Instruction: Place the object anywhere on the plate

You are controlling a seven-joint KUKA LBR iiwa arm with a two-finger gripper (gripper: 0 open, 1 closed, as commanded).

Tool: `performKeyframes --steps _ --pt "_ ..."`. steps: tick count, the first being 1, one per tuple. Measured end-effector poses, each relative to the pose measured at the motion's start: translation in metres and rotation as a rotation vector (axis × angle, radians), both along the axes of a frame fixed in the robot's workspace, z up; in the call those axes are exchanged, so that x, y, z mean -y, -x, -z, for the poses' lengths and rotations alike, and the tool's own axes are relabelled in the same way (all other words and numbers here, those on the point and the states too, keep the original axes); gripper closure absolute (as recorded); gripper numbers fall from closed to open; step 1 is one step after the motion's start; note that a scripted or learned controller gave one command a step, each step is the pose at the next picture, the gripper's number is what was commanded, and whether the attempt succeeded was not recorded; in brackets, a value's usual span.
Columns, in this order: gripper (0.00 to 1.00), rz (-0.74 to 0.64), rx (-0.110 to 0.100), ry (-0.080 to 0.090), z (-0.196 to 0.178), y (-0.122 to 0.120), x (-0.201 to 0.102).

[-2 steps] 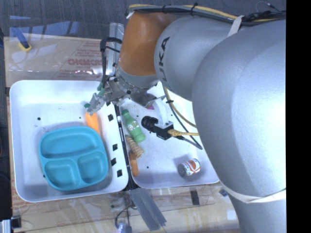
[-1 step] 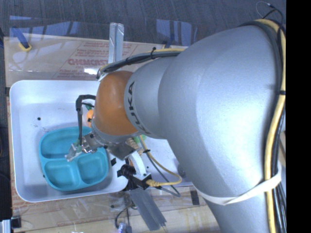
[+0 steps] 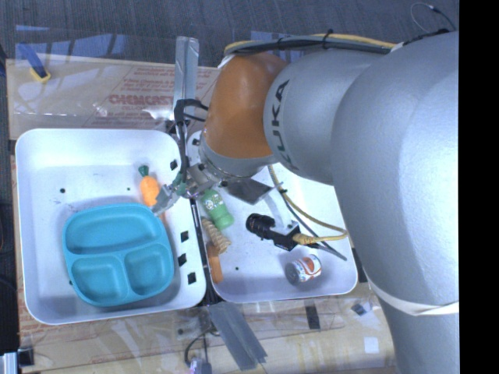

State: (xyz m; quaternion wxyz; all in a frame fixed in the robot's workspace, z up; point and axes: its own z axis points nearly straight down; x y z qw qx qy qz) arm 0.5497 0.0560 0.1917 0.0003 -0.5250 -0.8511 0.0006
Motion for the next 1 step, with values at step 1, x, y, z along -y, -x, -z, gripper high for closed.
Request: performKeyframes --steps 1 --pt "0.00 0.399 -0.001 0.001 -0.0328 -0.0125 -0.0654"
